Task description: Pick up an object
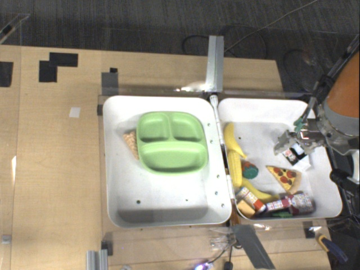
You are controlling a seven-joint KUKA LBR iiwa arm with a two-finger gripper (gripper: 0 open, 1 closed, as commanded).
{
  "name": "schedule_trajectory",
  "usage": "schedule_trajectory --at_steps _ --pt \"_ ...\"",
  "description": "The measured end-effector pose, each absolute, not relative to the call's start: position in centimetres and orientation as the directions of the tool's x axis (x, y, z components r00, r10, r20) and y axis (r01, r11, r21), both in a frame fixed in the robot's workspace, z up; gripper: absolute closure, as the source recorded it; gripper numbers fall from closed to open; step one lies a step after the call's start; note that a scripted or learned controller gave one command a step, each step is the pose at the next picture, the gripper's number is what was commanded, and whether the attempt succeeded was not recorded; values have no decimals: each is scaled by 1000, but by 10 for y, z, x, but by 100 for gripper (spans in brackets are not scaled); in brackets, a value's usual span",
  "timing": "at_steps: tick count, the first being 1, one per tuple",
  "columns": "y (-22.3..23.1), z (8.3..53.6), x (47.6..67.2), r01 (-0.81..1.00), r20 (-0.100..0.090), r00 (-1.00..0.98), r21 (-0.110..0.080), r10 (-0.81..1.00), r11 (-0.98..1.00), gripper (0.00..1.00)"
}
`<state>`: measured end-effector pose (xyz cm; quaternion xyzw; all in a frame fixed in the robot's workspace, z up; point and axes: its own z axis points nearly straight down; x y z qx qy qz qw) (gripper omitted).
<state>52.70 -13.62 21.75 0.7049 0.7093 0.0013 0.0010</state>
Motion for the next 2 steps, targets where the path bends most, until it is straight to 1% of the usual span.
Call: schedule_trajectory --at_steps 1,2 --pt "-96 275 528 999 0 -39 7 999 39 0" --pt "-109 249 499 999 0 32 5 999 -32 0"
